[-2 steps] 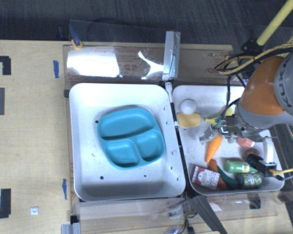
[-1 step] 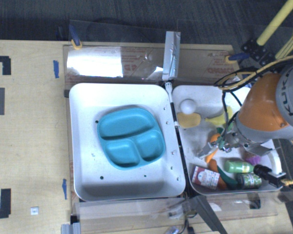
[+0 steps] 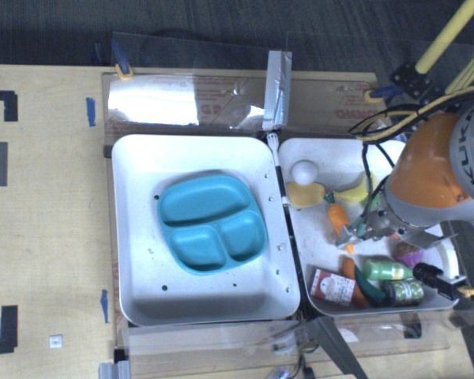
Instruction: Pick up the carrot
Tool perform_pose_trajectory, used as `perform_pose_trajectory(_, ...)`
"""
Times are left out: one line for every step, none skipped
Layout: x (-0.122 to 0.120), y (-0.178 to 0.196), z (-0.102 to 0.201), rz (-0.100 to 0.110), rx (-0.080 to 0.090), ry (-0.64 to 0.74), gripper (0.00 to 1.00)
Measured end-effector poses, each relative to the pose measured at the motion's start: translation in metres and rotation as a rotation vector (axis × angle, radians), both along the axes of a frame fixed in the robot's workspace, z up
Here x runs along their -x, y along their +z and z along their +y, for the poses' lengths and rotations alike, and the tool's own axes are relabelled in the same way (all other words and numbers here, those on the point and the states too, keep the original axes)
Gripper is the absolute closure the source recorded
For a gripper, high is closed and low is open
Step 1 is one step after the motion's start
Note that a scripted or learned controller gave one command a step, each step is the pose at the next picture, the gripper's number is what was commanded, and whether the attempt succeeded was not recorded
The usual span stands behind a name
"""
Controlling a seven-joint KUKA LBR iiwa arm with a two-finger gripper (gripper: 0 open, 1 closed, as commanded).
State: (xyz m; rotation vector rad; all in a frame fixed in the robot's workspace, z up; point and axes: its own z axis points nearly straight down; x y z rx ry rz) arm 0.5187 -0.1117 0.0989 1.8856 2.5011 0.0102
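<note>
The bench [image 3: 39,212] carries two white bins side by side. The left bin [image 3: 142,180] holds a blue divided tray [image 3: 212,221] with three compartments. The right bin [image 3: 332,156] is crowded, and its far right part is hidden under the arm [image 3: 438,172], whose orange band and grey wrist cover that corner; a few black letters on the arm's housing are cut off at the frame edge and cannot be read.

The arm reaches in from the right and bends down into the right bin, with the gripper [image 3: 363,229] low over the clutter, just beside the carrot [image 3: 337,216]. The fingers are small and dark against the objects, so whether they are spread or closed cannot be told; nothing is clearly between them.

The carrot lies near the bin's middle, below a tan round item [image 3: 305,195] and a white ball [image 3: 304,171]. Along the near wall lie a red-labelled packet [image 3: 335,287], its print too small to read, and two green bottles [image 3: 395,281], possibly touching.
</note>
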Motion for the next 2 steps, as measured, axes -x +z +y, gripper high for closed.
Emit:
perform_pose_trajectory(-0.043, -0.012, -0.037, 0.004, 0.002, 0.12, 1.0)
perform_pose_trajectory(-0.064, 0.089, 0.03, 0.003, -0.002, -0.081, 1.0)
